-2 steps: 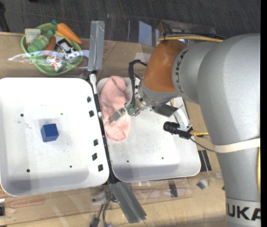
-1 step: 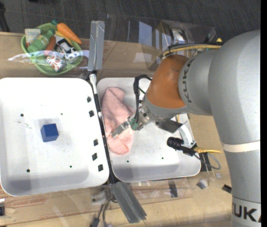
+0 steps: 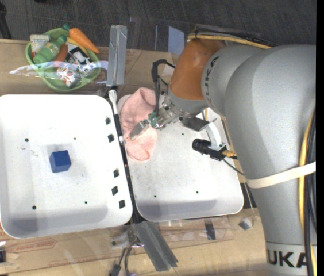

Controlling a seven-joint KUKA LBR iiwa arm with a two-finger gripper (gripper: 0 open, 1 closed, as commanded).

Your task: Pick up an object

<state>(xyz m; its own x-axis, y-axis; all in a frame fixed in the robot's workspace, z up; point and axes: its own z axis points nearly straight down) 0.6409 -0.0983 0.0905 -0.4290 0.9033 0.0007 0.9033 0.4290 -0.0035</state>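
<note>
A pink cloth lies crumpled in the right bin, against its upper left corner and the divider. The gripper comes down from the orange wrist band and sits on the cloth's right side, touching or just above it. A blue cube rests alone in the left bin, left of centre and far from the gripper.
A green bowl with a carrot and other small items stands on the bench behind the left bin. The big grey arm covers the right bin's far right side. A black cylindrical part with a cable hangs over the right bin's middle.
</note>
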